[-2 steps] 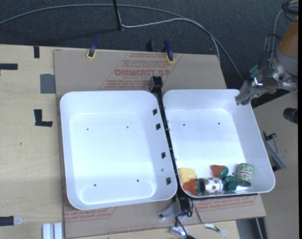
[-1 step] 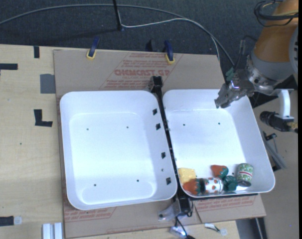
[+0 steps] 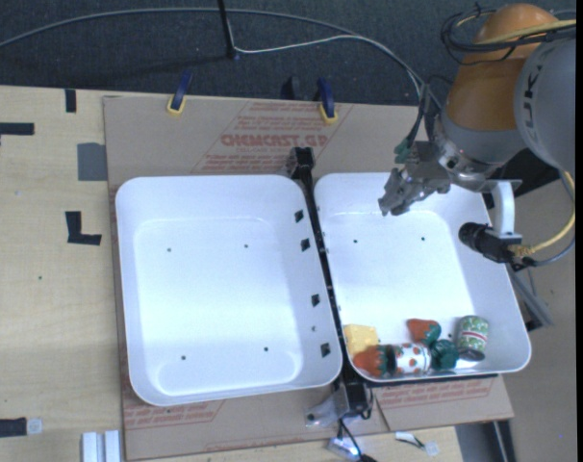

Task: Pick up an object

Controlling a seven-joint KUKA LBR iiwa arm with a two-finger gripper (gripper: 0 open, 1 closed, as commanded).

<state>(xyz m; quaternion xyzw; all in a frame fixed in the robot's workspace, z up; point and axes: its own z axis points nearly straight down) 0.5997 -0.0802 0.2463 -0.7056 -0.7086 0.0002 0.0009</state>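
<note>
My gripper [image 3: 397,200] hangs over the far part of the right bin [image 3: 417,258], well away from the objects. Nothing shows between its fingertips. A cluster of small objects lies along the right bin's near edge: a yellow piece [image 3: 360,336], a red and orange item [image 3: 372,359], a small white and red can [image 3: 413,358], a red piece [image 3: 423,330], a green thing [image 3: 446,355], and a green and white striped can [image 3: 472,335].
The left bin [image 3: 215,287] sits beside the right one, with a black divider clip strip [image 3: 316,258] between them. Both rest on cardboard [image 3: 263,138] held by clamps at the back. A black cable arcs overhead at the rear.
</note>
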